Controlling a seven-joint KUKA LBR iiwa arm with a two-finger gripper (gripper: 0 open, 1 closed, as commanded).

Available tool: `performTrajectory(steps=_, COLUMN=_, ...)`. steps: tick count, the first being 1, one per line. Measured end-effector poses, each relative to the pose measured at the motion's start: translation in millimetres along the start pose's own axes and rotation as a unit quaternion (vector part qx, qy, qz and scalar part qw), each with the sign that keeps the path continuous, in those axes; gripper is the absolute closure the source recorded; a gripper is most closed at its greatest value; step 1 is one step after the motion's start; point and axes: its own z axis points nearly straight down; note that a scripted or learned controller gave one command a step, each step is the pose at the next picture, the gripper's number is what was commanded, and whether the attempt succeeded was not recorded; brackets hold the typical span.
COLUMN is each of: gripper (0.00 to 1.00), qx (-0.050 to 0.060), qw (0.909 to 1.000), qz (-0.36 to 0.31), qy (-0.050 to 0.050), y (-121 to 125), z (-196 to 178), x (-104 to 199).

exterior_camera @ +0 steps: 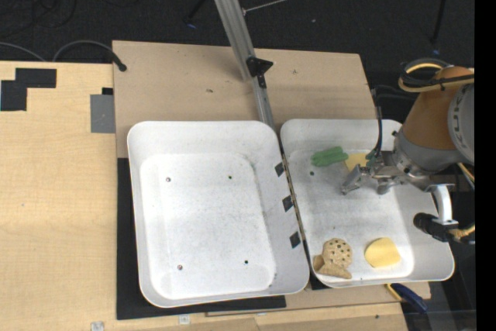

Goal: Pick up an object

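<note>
- The left shallow white plastic bin (pixel 155 167) lay bare on the tabletop (pixel 54 190); all pickable things sat in the right white bin (pixel 310 229), within the arm's reach.
- The grey arm (pixel 434 136) hung over that bin, its hand (pixel 370 178) low beside a pale yellow piece (pixel 355 160) and green block (pixel 329 156); I cannot tell its state.
- Near the front lay a yellow rounded lump (pixel 382 253) and a tan speckled cookie-like thing (pixel 335 256).

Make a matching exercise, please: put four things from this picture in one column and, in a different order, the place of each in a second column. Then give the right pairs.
Things:
1. green piece
2. round yellow piece
3. speckled tan cookie
4. tool

Places:
A. near end of the right bin, by the divider
B. over the middle of the right bin
C. far part of the right bin
D. near end of the right bin, toward its outer side

Pairs: 1-C, 2-D, 3-A, 4-B
</note>
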Motion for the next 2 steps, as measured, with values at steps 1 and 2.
performTrajectory(steps=1, gripper=1.00, qx=0.001, qw=1.0000, qz=0.001, qy=0.000, y=-1, z=-10, x=-1)
performTrajectory(steps=2, gripper=1.00, qx=-0.003, qw=1.0000, qz=-0.001, qy=-0.001, y=3, z=-73, x=3)
